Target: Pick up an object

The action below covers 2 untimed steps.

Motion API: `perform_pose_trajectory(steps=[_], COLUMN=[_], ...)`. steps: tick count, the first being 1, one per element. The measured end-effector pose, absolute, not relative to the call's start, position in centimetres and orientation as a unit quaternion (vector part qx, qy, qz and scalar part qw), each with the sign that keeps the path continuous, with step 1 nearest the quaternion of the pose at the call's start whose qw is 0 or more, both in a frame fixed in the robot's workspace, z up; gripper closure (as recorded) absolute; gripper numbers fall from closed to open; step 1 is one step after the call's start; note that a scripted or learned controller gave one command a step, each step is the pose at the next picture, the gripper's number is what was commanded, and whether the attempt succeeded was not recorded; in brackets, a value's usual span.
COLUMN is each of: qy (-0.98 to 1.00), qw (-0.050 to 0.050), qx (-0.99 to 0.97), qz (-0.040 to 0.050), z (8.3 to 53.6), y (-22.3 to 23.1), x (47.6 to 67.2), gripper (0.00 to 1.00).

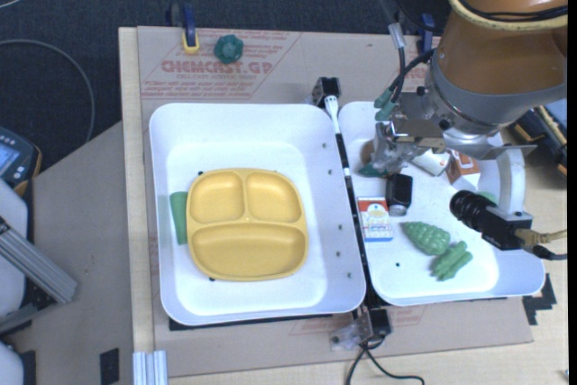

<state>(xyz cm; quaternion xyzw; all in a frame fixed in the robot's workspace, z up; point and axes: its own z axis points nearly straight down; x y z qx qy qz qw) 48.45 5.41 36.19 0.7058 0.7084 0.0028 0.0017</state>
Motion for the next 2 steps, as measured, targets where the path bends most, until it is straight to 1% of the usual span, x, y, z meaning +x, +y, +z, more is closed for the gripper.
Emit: perform_pose_trajectory(steps=[1,2], qy=[0.708,0.708], qw=[0.002,0.003], qx=[0.706,0.706], qz=[0.0014,0.0021], z=[36.89,37.89], y=[5.35,5.39], x=[48.61,48.67], gripper=[1.00,1.00])
